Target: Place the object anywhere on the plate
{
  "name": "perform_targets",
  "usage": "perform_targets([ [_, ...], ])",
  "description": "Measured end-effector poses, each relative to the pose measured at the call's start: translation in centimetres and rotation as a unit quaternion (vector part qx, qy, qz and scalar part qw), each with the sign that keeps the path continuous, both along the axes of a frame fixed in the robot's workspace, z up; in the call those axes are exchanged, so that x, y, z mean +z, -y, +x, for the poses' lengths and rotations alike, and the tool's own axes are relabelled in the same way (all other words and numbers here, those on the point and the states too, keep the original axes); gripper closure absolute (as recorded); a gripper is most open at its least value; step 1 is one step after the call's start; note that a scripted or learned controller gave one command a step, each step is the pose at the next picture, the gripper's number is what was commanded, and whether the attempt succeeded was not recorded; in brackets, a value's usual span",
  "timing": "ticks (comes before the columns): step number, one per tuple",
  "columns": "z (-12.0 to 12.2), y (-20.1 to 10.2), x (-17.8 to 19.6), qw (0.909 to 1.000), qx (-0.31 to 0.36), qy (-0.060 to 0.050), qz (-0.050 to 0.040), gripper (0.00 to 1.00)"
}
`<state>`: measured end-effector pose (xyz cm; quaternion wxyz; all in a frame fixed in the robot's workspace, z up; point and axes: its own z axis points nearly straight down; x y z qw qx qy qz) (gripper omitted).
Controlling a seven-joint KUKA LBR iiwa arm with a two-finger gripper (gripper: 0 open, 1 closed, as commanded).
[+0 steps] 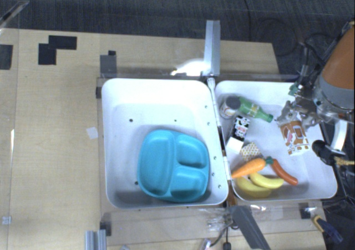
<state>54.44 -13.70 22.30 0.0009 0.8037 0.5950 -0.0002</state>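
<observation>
A blue plate (173, 166) with three compartments lies in the left bin (127, 105), toward its front. The right bin (310, 182) holds several objects: a green bottle (254, 111), a small can (228, 106), a black-and-white carton (239, 128), a carrot (249, 168), a banana (260, 183), a red sausage (284, 173) and an orange-and-white packet (294, 137). My gripper (298, 113) is low over the right side of the right bin, just above the packet. Nothing is visibly lifted by it.
A metal divider post (213, 49) rises behind the seam between the two bins. The arm's grey body and orange band (339, 69) overhang the right bin's right edge. Cables trail at the far right and across the dark floor behind.
</observation>
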Motion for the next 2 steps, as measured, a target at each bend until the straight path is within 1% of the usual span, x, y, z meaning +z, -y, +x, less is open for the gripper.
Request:
perform_targets([
  [1, -2.3, -5.1, -8.1, 0.9945, 0.105, 0.000, 0.0011, 1.00],
  [2, -4.7, -7.0, -4.0, 0.9780, 0.208, 0.000, 0.0008, 1.00],
])
